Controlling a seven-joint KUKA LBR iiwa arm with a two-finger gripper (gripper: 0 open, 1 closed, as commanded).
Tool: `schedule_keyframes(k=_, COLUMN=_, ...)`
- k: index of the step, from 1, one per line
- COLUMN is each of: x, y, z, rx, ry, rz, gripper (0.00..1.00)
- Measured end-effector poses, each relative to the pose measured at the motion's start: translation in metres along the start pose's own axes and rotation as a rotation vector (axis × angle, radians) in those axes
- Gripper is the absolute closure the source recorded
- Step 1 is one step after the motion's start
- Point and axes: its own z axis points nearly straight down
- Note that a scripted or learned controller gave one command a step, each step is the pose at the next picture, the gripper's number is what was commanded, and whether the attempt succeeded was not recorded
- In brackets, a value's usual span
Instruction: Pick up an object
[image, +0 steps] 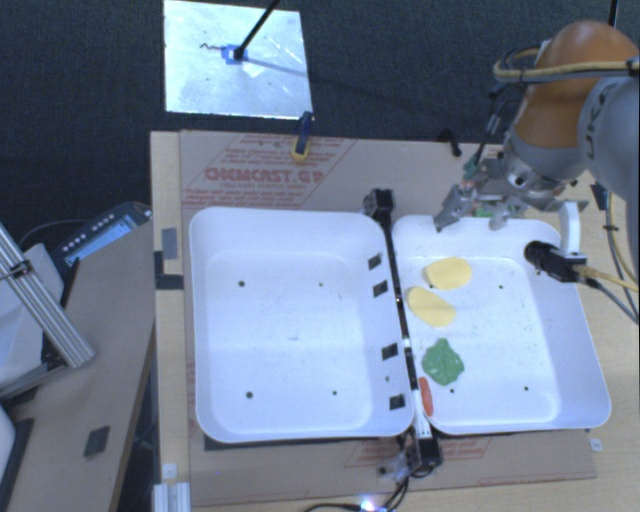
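- While the arm (575, 90) reaches in from the right, the gripper (470, 208) hangs over the far edge of the right bin (575, 345); its fingers are apart and hold nothing.
- Just below it lie two yellow pieces (447, 273) (432, 307), close together.
- Nearer the front lies a green piece (442, 361), and a small orange piece (427, 398) beside the divider.
- To the left stands the left bin (290, 320).
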Motion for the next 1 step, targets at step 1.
schedule_keyframes(k=1, x=0.1226, y=0.0134, z=0.0397, rx=0.001, ry=0.006, rz=-0.012, gripper=0.00)
